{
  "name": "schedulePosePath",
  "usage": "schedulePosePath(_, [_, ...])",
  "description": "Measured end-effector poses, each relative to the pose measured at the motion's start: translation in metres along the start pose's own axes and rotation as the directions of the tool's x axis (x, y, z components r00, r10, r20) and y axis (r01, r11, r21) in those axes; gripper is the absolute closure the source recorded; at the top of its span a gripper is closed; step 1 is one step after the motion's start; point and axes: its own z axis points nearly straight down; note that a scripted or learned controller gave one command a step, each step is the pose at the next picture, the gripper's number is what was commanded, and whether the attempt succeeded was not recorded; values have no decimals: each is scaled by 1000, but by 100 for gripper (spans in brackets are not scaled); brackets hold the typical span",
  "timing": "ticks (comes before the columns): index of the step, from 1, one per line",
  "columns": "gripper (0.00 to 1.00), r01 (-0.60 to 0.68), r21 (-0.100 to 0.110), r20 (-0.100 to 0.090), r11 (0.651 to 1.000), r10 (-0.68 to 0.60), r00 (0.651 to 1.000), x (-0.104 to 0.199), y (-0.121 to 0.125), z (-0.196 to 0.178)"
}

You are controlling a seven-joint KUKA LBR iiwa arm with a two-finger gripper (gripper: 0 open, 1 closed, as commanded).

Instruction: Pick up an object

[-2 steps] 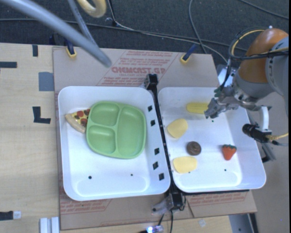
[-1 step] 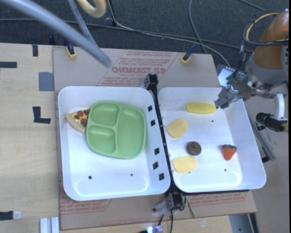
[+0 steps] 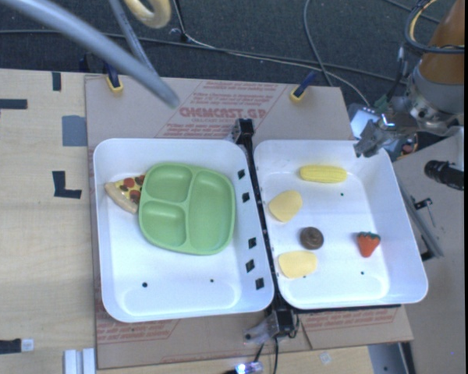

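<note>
Toy corn cob (image 3: pixel 323 174) unclaimed in right bin (image 3: pixel 398 209); hand (image 3: pixel 372 140) hovers at rim, finger state indiscernible; approach step, descent next.

Bench (image 3: pixel 31 232): pale wood, black tape marks on its left part.
Board (image 3: pixel 218 107): brown cardboard with red print, under both bins.
Clamps (image 3: pixel 300 92): two yellow ones at the board's far edge.
Cables (image 3: pixel 327 37): thin, looping over dark floor beyond the bench.
Pole (image 3: pixel 78 26): grey, slanting in from the top left, blurred; perhaps a camera stand.
Divider (image 3: pixel 249 209): black clips between the bins.
</note>
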Motion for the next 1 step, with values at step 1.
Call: schedulePosePath(1, [100, 3, 6, -3, 1000, -3, 1000, 56, 0, 14])
